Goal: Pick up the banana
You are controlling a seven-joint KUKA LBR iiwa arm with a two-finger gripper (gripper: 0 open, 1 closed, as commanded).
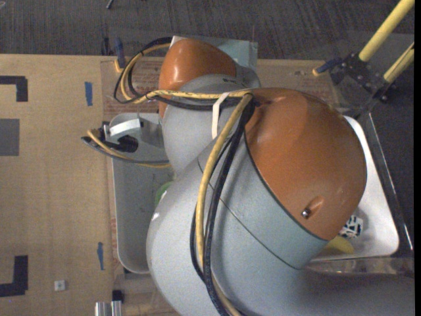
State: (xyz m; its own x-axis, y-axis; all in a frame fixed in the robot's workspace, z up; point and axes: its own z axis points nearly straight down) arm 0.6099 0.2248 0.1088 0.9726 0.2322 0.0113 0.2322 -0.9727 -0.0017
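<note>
1. The arm (263, 196) covers most of both bins, with yellow and black cables (210, 196) running along it.
2. A yellow piece, perhaps the banana (340, 245), peeks out beneath the arm in the right bin (385, 222), beside a black-and-white object (353, 226).
3. The left bin (128, 222) shows a bare strip along its left wall.
4. Whether the gripper is open or closed cannot be told.

A sliver of the yellow banana (340, 244) is peeking out from under the arm's orange-capped joint, lying on the floor of the right-hand white bin (385, 206) near its lower wall, just beside a small black-and-white object (353, 226), the rest of it hidden.
</note>
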